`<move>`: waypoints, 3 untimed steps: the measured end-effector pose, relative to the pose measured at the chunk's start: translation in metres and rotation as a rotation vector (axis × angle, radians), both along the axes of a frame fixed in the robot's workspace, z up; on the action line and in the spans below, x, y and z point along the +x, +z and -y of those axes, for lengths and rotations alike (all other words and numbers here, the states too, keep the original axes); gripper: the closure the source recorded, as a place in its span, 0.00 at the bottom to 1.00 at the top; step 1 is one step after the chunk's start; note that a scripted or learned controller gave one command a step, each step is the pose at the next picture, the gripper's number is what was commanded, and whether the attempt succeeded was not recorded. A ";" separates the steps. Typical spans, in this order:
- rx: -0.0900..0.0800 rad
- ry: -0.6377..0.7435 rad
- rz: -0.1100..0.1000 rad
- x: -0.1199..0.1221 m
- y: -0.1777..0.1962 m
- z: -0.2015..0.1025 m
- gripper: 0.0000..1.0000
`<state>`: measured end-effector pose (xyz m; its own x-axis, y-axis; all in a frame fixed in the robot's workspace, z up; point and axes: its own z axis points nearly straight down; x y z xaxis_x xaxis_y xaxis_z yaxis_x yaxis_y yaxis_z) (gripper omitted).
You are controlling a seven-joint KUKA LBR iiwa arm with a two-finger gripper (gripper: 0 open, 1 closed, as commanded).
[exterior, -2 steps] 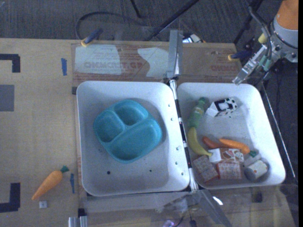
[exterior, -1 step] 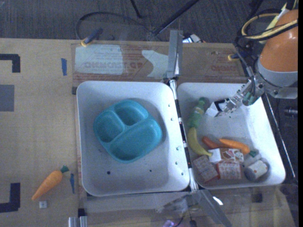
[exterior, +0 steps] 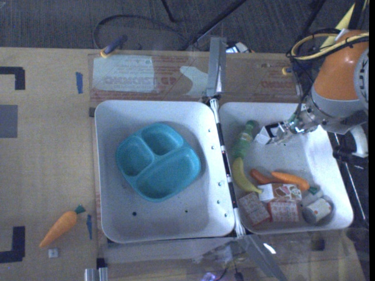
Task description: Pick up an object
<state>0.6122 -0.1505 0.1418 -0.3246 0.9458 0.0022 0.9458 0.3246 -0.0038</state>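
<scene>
My gripper [exterior: 280,133] hangs over the back of the right bin [exterior: 328,157], just right of a green bottle-shaped toy [exterior: 244,138]. Nothing shows between its fingers. In front of it lie a yellow banana [exterior: 244,177], an orange carrot [exterior: 289,180], a red-orange piece [exterior: 261,176], small printed cartons [exterior: 274,206] and a grey-white object [exterior: 318,210]. The arm with its orange band [exterior: 343,69] comes in from the upper right.
The left bin [exterior: 117,215] holds a teal divided plate [exterior: 158,160]. A toy carrot [exterior: 58,228] lies on the bench at the lower left, outside the bins. A metal divider [exterior: 215,75] stands between the bins at the back.
</scene>
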 end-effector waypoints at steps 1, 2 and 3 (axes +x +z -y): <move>-0.003 -0.162 0.004 0.040 0.059 -0.020 1.00; -0.002 -0.227 -0.001 -0.036 0.029 -0.012 1.00; -0.002 -0.462 -0.001 -0.053 0.038 0.012 1.00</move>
